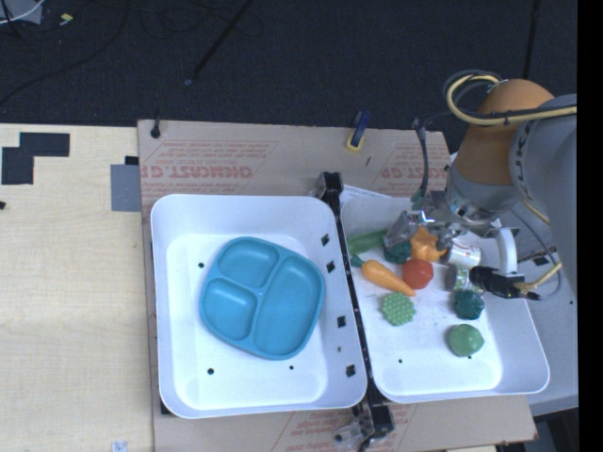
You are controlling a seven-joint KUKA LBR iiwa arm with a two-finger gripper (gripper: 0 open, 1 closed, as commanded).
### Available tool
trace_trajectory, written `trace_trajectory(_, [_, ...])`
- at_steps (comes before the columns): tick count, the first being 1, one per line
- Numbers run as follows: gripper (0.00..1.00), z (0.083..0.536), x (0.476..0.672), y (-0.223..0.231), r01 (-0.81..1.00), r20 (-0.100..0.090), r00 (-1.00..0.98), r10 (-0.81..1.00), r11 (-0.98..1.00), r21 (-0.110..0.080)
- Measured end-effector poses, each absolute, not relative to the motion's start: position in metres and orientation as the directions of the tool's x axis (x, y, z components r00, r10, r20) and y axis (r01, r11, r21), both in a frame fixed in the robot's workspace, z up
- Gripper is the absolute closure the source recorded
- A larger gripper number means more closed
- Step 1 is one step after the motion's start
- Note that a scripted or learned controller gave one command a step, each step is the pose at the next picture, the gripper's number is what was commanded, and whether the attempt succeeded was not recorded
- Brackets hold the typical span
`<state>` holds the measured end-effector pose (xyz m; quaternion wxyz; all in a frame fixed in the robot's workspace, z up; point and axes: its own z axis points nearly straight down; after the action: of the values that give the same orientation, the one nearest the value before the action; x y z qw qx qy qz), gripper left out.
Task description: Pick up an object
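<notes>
Looks like the reach-in step: the gripper (426, 236) hangs low over the right bin (513, 370) by the orange piece (426, 246) and carrot (387, 276) (can't tell its state), so next it needs to settle on one and clamp.
</notes>
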<state>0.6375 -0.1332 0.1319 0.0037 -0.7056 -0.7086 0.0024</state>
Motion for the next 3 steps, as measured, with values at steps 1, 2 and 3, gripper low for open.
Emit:
trace_trajectory(1, [0.00, 0.110, 0.640, -0.135, 1.000, 0.000, 0.002, 1.000, -0.002, -0.001])
trace_trajectory(2, [1.00, 0.118, 0.638, -0.137, 1.000, -0.002, 0.003, 1.000, -0.003, -0.005])
trace_trajectory(3, [1.00, 0.172, 0.639, -0.127, 1.000, 0.000, -0.002, 1.000, 0.002, 0.001])
